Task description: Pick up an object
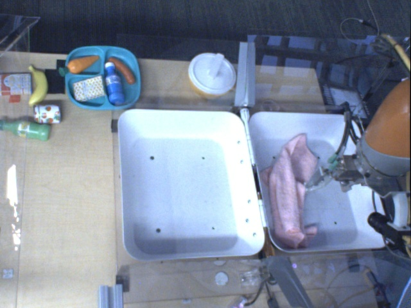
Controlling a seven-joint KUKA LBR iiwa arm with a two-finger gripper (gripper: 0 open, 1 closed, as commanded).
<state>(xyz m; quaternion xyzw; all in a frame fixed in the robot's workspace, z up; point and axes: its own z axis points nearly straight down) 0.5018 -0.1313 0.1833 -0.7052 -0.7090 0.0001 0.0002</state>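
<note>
fingers [319, 179] low beside pink cloth [289, 191] in right bin [334, 124]; we cannot tell if apart or clamped; we judge grasp being attempted

You see the cloth [289, 188] lying in the right bin [340, 236], with the gripper [321, 175] just to its right; the left bin [186, 185] sits alongside.

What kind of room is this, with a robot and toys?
Probably a robot test lab: an arm reaches over two white bins, a pink cloth lies in one, and toy food sits on a blue tray.
</note>
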